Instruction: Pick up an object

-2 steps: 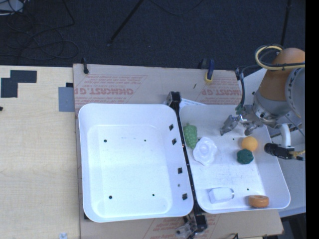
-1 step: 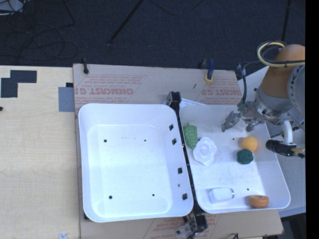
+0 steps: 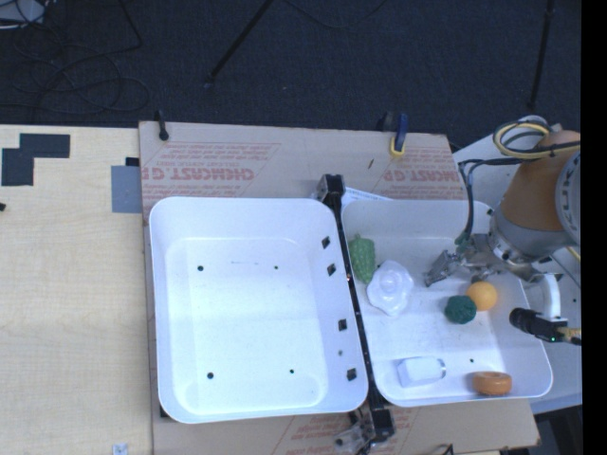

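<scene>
Objects sit in the right bin (image 3: 531,387), and we see the gripper (image 3: 446,270) above them with its fingers spread and nothing between them. Just right of it lie a yellow ball (image 3: 483,296) and a dark green ball (image 3: 460,309); a clear crumpled piece (image 3: 390,287) lies left.

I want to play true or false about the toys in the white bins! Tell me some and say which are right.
1. All the toys lie in the right bin. True.
2. The yellow ball touches the dark green ball. True.
3. The hand is over the left bin. False: it is over the right bin, near the crumpled white thing.
4. The orange piece sits in the far corner. False: it lies by the near edge.
5. The light green toy lies beside the divider between the bins. True.
</scene>
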Motion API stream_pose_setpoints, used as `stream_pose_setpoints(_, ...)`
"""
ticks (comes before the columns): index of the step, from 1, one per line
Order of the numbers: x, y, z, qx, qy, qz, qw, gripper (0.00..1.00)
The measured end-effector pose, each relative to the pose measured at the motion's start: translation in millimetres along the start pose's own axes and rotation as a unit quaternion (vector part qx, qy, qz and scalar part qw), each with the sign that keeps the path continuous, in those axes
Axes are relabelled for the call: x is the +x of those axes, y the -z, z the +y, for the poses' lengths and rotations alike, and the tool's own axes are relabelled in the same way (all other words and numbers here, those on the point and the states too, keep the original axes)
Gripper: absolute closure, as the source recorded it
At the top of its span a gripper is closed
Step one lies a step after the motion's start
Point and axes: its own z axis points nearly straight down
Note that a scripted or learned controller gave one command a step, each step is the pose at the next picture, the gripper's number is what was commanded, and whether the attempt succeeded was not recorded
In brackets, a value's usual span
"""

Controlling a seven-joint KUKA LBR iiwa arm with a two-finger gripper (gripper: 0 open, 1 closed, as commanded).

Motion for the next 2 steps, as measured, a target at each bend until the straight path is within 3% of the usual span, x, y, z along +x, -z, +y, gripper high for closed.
stream_pose_setpoints(1, 87.8, 4.8, 30.8, -0.003, 0.004, 0.001, 1.0, 0.0)
stream_pose_setpoints(2, 81.7, 14.5, 28.9, -0.002, 0.0, -0.001, 1.0, 1.0)
